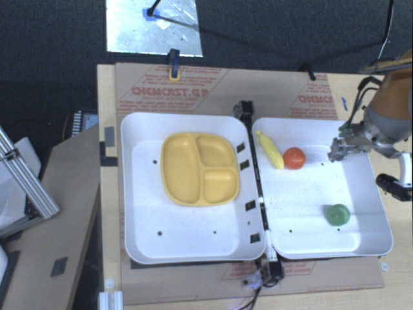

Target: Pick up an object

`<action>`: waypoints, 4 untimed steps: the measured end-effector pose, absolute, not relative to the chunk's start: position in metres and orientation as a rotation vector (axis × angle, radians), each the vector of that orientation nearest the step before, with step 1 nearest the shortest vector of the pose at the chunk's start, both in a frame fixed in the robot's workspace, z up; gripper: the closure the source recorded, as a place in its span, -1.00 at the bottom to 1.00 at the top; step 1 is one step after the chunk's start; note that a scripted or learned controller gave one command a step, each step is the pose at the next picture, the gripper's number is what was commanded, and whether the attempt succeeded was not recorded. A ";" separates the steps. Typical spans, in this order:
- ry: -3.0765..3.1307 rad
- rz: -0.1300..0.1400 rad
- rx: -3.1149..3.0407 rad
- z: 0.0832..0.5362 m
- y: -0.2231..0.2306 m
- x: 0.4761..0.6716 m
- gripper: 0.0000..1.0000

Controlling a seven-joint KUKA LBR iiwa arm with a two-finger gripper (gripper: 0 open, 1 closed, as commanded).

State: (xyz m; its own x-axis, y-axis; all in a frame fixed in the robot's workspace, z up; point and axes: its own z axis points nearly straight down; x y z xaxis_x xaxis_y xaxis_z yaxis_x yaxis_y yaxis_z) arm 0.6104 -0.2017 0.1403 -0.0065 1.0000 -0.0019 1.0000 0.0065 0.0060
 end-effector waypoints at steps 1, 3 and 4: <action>2.224 0.006 2.209 0.200 -0.193 0.614 1.00; 2.231 0.001 2.213 0.249 -0.136 0.603 1.00; 2.231 0.001 2.212 0.244 -0.088 0.592 1.00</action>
State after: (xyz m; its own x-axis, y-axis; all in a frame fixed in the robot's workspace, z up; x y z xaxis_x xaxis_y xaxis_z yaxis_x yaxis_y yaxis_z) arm 0.5921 -0.0885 0.2443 -0.0083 1.0000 0.0007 1.0000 0.0083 0.0006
